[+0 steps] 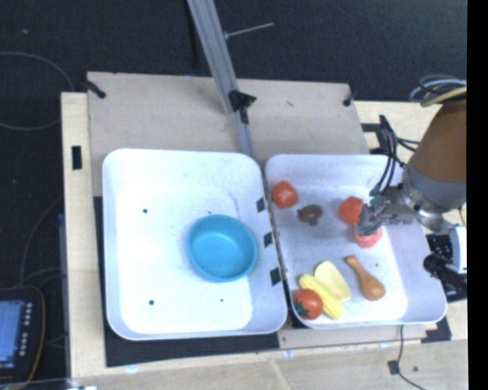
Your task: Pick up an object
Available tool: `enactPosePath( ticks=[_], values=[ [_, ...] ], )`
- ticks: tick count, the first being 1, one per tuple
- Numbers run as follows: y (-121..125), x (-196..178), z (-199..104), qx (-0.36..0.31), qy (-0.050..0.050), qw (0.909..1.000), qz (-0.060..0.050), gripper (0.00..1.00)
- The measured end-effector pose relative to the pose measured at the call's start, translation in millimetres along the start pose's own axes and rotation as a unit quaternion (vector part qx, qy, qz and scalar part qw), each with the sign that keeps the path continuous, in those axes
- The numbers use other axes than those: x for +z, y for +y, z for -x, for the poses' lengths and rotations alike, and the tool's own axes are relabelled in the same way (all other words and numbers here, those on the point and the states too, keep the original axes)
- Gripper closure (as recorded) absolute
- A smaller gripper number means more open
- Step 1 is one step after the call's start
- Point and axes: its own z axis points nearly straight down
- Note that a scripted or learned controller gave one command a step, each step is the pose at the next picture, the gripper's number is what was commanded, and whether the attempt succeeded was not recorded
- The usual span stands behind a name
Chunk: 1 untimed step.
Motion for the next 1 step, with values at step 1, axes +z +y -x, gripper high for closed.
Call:
enactPosePath(
  ticks=[1],
  values=[
    [4.8,-65.3,6.5,-0.002,-0.001,1.0000,0.002,1.00]
  ],
)
